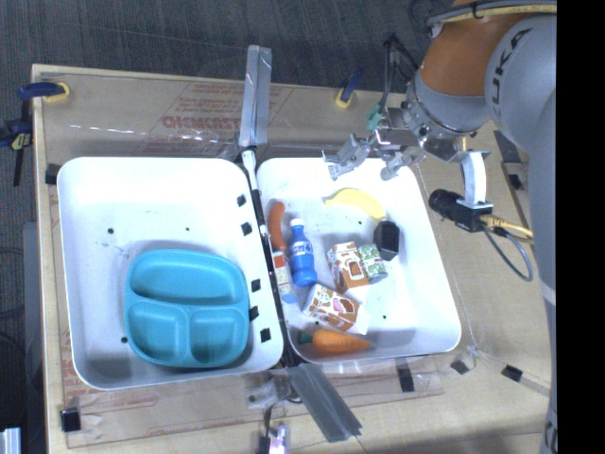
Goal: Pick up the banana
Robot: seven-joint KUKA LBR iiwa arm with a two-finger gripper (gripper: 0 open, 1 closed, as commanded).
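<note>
The yellow banana (356, 201) lies in the right bin (430, 263), near its far wall. My gripper (367, 162) hovers just above and behind it, over the bin's far edge. Its two metal fingers (340, 161) are spread apart with nothing between them, so it is open. The banana's whole curved top is visible below the fingertips, apart from them.
The right bin also holds a black block (387, 238), a blue bottle (301, 253), a red sausage (275, 223), two printed cartons (356, 263), and a carrot (333, 341) at the near wall. A blue compartment tray (187, 305) lies in the left bin (95, 206).
</note>
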